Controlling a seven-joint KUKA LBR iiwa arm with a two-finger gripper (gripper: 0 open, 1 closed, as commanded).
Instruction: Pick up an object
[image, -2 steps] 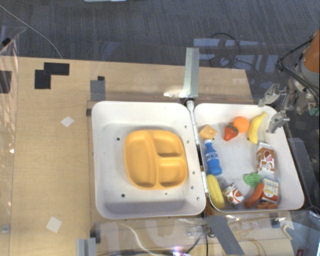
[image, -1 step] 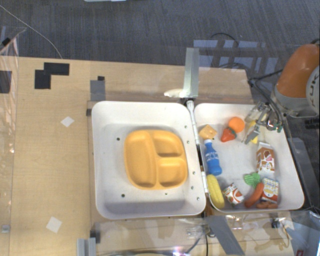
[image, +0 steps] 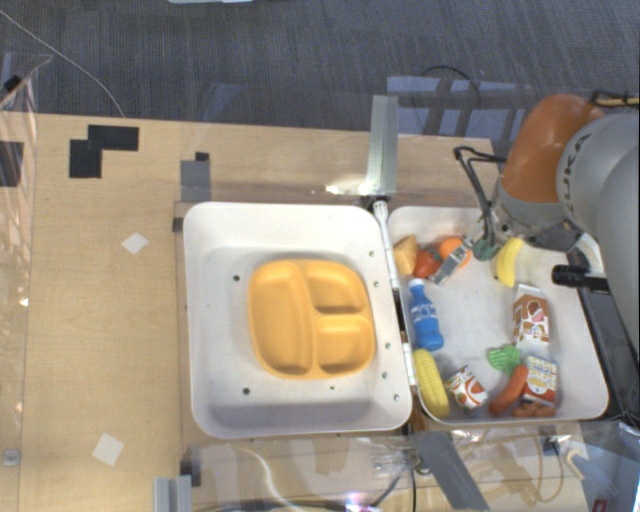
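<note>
The pincer (image: 487, 246) sits low in the right bin (image: 580, 400), and whether it is spread or pinching anything cannot be told. A yellow banana (image: 509, 261) lies just beside it, an orange toy (image: 452, 248) on its other side. Best to centre over one item, clear of neighbours, before lifting. The blue bottle (image: 425, 317) lies further off, the yellow tray (image: 311, 318) well apart in the left bin (image: 215, 400).

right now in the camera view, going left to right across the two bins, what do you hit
yellow divided tray in the left bin → blue bottle → orange ball → banana → the right bin's far wall
</note>
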